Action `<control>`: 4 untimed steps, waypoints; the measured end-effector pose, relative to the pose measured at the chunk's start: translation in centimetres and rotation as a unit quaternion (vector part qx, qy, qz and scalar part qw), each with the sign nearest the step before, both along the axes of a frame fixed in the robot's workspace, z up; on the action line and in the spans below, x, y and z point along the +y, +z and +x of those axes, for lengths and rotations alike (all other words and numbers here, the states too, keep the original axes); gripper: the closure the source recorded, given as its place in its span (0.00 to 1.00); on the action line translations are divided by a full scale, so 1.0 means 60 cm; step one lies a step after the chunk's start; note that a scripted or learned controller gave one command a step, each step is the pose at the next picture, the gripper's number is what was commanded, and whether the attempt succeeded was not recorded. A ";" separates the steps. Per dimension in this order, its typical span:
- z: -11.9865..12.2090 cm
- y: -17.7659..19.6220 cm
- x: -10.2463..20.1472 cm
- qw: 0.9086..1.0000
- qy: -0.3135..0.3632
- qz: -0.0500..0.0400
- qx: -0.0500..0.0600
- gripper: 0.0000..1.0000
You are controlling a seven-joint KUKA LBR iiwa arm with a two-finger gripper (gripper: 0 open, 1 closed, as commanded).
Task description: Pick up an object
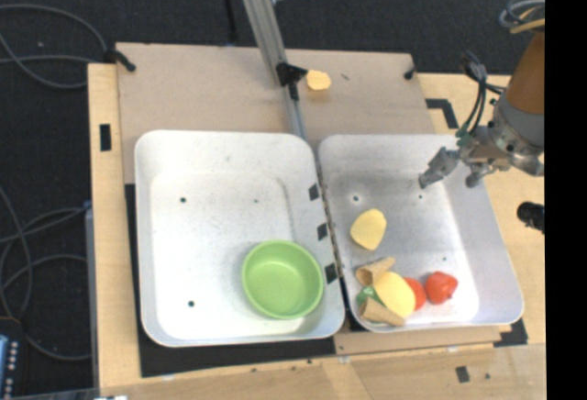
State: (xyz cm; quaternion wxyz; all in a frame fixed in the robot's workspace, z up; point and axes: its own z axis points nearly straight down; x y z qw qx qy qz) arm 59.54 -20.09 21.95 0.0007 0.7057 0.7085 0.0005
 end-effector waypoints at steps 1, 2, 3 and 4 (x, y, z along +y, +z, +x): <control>0.000 0.000 0.000 1.000 0.000 0.000 0.000 0.00; -0.017 -0.094 -0.008 1.000 -0.003 -0.001 0.003 0.00; -0.003 -0.177 -0.009 1.000 -0.001 -0.001 0.003 0.00; -0.003 -0.198 -0.012 1.000 -0.003 -0.002 0.001 0.00</control>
